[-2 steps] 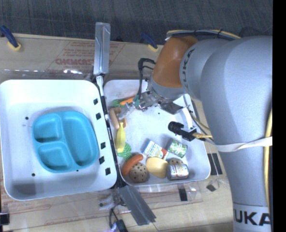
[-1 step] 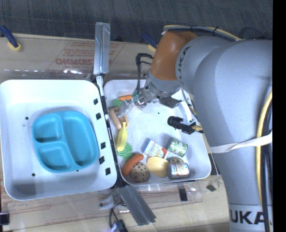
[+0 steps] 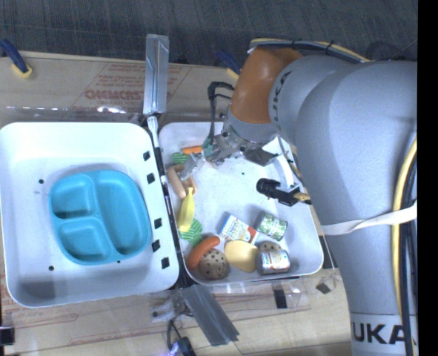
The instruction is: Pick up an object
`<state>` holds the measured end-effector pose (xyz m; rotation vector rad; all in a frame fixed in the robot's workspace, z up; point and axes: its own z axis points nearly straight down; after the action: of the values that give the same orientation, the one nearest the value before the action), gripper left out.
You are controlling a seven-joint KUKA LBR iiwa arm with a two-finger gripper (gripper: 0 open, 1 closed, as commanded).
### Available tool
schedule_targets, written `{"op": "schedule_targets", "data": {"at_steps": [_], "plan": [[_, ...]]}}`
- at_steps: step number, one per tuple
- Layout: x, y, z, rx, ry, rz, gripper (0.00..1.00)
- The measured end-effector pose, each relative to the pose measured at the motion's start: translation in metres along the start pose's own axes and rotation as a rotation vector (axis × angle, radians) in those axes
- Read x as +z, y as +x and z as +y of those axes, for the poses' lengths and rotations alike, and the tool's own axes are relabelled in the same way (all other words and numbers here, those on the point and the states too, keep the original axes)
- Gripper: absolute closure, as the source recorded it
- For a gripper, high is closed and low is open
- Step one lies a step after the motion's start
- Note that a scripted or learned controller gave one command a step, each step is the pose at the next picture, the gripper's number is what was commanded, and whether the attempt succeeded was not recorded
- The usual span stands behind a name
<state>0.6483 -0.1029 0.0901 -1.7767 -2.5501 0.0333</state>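
Observation:
My gripper is low over the far left corner of the right bin, under the orange wrist band. Right beside it, to its left, lie a small orange piece and a green piece. Whether anything is in its grasp cannot be made out. Further down the bin's left side lie a tan hot dog, a yellow banana and a green item. Along the near edge sit a red-orange item, a brown cookie, a yellow lemon, a small carton and two cans.
The left bin holds a blue divided plate. A raised divider separates the two bins. The grey arm covers the right bin's right side. Bare white floor shows in the right bin's middle.

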Motion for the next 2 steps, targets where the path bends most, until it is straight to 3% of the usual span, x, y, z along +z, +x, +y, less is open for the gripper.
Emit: {"op": "schedule_targets", "data": {"at_steps": [1, 2], "plan": [[-0.002, -0.011, -0.031, -0.172, -0.034, -0.018, 0.00], [-0.001, 0.014, -0.025, -0.205, -0.033, -0.017, 0.00]]}}
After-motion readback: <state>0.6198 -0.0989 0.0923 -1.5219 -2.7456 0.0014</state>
